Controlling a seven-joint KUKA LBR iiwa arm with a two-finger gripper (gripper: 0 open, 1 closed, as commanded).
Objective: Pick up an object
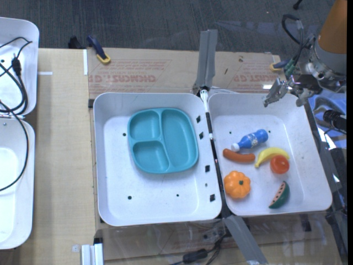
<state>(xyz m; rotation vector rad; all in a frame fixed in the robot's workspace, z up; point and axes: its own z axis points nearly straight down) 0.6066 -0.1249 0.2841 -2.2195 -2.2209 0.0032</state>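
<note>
Two shallow white bins sit side by side on a bench, seen from above at a slant. Nearest the camera in the right bin (300, 203), a watermelon slice (279, 195) lies toward the front right corner, with an orange pumpkin (237, 184) just to its left near the dividing wall. Behind them, a red tomato (279, 164) touches a yellow banana (269, 155), a sausage (239, 156) lies just left of the banana, and a small blue and white bottle (251, 139) rests on its side just behind the sausage. The left bin (110, 203) holds a teal plate with three compartments (163, 140), set slightly askew near its middle. Farther back, the grey arm with its orange band (334, 32) reaches in from the right, its wrist bent so that the gripper (289, 93) hangs over the right bin's far rim, well apart from the toys below. Its two fingers are spread apart and pinch nothing. Beyond the bins, brown cardboard (149, 70) covers the bench, a small blue and yellow clamp (98, 49) rests at its far left corner, and two white trays (16, 148) with black cables sit at the far left.
</note>
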